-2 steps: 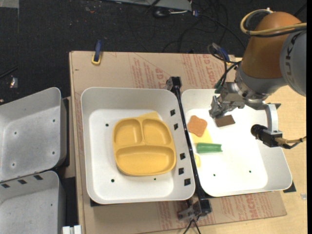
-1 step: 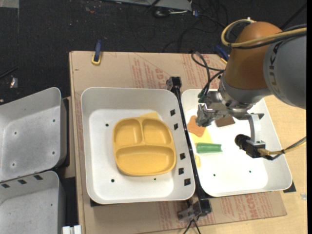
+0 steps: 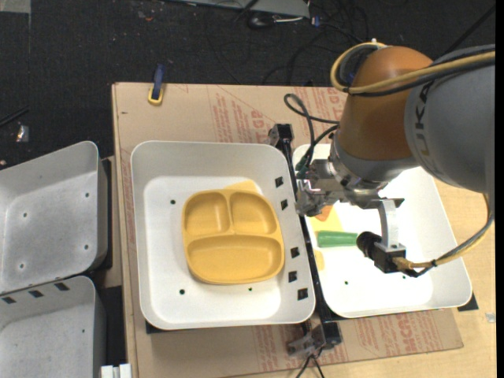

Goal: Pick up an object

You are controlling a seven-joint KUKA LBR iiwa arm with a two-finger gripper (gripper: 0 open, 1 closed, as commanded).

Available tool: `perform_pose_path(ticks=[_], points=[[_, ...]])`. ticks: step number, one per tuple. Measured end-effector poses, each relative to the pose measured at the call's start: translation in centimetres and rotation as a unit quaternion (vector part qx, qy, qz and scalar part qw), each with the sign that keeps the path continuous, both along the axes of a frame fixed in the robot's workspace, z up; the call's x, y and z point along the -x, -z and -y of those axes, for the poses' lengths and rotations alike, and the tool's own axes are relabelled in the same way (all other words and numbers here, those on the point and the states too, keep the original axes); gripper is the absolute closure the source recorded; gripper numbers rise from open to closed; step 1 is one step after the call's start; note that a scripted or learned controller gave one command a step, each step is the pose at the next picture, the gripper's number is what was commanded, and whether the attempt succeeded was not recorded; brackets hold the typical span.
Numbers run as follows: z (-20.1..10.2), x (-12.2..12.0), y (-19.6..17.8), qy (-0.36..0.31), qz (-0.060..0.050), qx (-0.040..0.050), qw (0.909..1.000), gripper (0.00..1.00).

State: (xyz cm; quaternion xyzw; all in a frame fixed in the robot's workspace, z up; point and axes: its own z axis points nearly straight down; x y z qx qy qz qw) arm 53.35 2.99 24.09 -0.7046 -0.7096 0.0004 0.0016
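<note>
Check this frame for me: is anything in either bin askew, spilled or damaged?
Nothing stands out. The yellow divided plate lies flat and whole in the left bin. A green object lies on the floor of the right bin, partly under the arm's wrist. No spill or break shows.

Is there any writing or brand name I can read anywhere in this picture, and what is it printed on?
"KU", white letters on the grey robot arm, cut off at the picture's edge.
Red mirrored print on the cardboard sheet under the bins: too faint and reversed to read.
Red print on the cardboard's front edge: illegible.
</note>
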Motion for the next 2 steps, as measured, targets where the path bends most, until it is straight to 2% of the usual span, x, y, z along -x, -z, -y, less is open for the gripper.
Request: perform_pose_path(ticks=[1,2], points=[[-4.42,1.47,1.09,0.0,0.0,0.0001,1.0,1.0],[-4.13,1.4,1.05,0.003,0.001,0.0008,1.0,0.0]])
